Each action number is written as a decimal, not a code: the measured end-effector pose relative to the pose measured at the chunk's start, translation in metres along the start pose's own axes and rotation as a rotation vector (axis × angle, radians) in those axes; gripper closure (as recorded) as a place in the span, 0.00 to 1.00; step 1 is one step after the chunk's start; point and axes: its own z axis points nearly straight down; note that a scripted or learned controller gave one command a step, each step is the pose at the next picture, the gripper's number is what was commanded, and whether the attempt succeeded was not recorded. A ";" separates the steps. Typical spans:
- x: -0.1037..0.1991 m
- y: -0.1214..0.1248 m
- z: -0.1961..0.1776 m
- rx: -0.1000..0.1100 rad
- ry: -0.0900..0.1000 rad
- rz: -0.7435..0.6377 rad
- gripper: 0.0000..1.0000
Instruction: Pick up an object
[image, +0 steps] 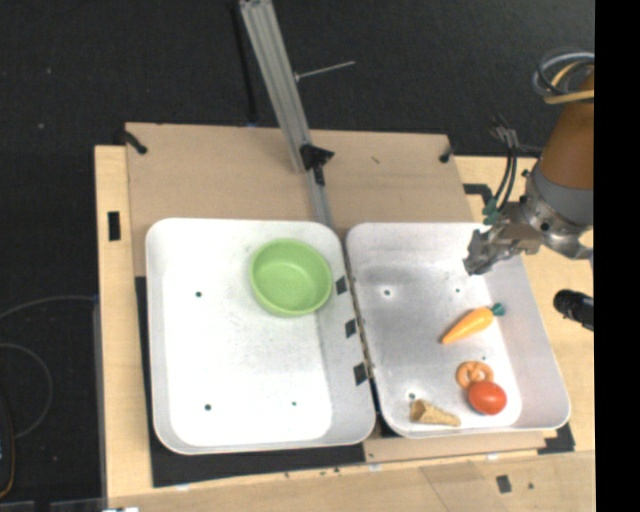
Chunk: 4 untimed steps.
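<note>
The right bin (400, 300) holds an orange carrot (468, 324) with a green tip, a red tomato (487, 398), a small orange piece (473, 374) just above it, and a tan cone (432, 412) near the front edge. A green bowl (291, 277) sits in the left bin (200, 350) near its back right corner. My gripper (480, 256) hangs over the back right part of the right bin, above and behind the carrot, apart from it. Nothing shows between its fingers.
A grey metal pole (285, 95) slants up from between the bins at the back. Cables (505, 165) hang beside the arm at the right. The bins rest on a tan bench (230, 170) with dark floor around.
</note>
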 end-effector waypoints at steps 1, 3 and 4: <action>0.044 0.005 -0.001 0.002 0.001 0.000 1.00; 0.137 0.029 0.008 0.001 0.001 -0.001 1.00; 0.190 0.029 0.008 0.001 0.000 0.003 1.00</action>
